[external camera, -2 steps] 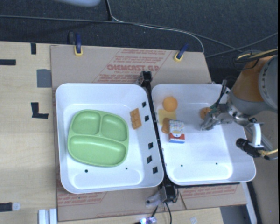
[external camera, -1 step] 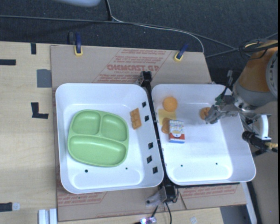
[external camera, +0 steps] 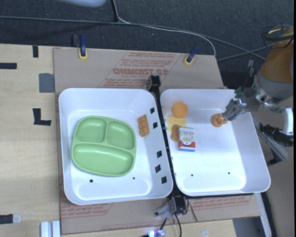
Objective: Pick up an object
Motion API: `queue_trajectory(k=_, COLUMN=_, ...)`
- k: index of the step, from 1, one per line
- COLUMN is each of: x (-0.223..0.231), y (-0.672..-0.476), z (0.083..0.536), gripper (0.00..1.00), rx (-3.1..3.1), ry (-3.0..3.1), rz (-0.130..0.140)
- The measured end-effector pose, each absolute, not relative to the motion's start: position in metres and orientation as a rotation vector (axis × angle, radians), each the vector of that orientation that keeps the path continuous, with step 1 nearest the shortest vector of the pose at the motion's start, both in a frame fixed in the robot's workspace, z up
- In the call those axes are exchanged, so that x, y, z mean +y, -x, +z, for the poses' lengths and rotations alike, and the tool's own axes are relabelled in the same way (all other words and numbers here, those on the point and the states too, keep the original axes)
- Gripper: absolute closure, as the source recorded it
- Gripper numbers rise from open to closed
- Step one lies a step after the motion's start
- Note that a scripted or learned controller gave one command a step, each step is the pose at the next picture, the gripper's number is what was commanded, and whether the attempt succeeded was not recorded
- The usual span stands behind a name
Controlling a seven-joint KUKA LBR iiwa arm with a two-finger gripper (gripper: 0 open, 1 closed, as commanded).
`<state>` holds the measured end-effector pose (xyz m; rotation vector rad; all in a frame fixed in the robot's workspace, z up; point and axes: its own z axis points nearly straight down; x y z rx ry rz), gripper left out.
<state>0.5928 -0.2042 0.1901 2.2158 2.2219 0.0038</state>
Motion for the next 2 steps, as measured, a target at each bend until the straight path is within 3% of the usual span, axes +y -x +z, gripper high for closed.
queue_trajectory(k=1, x=-0.207, y=-0.594, z=0.233, gripper=1.00, rx=2.221, ry=-2.217, rz=0.003)
queue_trajectory(k=2, x=-0.156, y=-0.588, z=0.228, gripper=1.00, rx=2.229, ry=-2.217, rz=-0.001)
